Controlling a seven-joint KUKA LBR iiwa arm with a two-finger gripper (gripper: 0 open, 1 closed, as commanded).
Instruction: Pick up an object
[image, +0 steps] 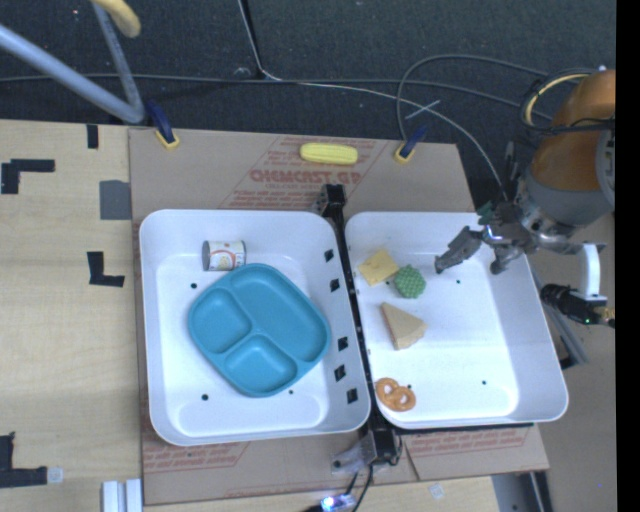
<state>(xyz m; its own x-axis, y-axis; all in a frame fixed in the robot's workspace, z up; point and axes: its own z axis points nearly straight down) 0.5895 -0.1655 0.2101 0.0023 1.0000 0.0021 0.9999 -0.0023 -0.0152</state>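
Camera view showed the green ball (408, 282) in the right bin (500, 400), touching a yellow block (378, 268) on its divider side, a tan wedge (402, 326) just below it and a pretzel (396, 396) farther down. The gripper (472, 252) hung beyond the ball toward the arm, fingers spread wide, holding nothing. A descent there could nudge the ball into the block or close on both, since they touched. Across the divider from the ball lay a blue tray (258, 328) and small can (224, 255); neither blocked the reach.

Grey arm (566, 180), orange band above wrist, dark metal jaws.
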